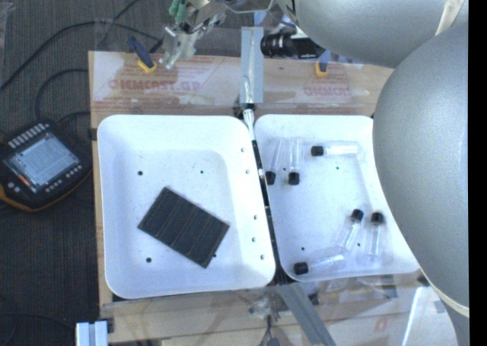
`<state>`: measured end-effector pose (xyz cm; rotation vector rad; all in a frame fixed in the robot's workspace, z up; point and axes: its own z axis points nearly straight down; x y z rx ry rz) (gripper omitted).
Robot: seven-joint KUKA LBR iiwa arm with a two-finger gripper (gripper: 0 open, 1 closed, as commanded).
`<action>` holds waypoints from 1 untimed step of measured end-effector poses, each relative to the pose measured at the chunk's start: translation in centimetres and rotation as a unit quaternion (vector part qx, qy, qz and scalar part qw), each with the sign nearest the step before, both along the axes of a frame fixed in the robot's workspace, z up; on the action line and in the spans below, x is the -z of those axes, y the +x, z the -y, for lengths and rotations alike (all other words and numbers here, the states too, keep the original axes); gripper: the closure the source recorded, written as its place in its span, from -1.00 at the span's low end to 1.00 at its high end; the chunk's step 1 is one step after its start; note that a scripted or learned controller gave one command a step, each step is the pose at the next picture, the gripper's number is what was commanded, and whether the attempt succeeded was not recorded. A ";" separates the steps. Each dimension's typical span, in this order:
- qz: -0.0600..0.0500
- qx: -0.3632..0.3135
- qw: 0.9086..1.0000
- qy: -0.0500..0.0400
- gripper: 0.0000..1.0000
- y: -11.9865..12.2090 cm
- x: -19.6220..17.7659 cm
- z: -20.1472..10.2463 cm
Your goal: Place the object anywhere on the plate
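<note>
A: What lies nearest?

B: In the left shallow white bin, a dark rectangular ribbed plate sits tilted, toward the near side. In the right shallow white bin, clear plastic vials with black caps are scattered: some at the near edge, others toward the far left corner.

A: And the gripper?

B: The two-finger gripper hangs well beyond both bins, over the far left of the brown board, well apart from the vials. Nothing between its fingers; how wide they stand, I cannot tell.

A: Any writing?

B: Faded red lettering on the board, unreadable. Black letters "UK" on the grey arm.

A: Surroundings?

B: Dark floor, a handheld control pendant with a screen at left, black cables.
</note>
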<state>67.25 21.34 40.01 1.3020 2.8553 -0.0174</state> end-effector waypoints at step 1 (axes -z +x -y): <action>0.000 0.000 1.000 -0.002 1.00 0.1 -0.6 -0.1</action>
